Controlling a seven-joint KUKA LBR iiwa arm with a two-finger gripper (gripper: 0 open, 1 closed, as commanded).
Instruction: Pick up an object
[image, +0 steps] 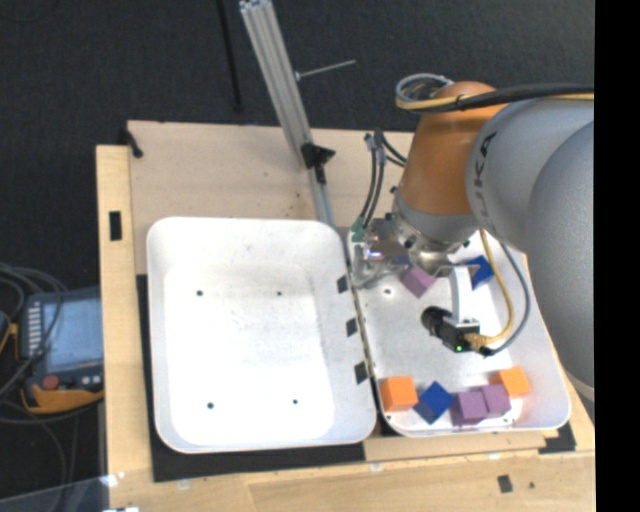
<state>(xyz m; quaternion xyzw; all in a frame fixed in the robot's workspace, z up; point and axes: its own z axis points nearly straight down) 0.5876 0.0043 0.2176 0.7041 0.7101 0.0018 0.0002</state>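
Two shallow white bins (250, 330) are seen on the worktop.
Whether the hand (385, 255) is open or closed cannot be told; a small purple block (416, 281) lies beside it.

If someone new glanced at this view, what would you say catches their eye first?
Probably the big grey arm with its orange band, reaching in from the right over the right bin. Next, the bright blocks along that bin's near edge: an orange block, a blue block and purple blocks. The left bin looks plain white beside them.
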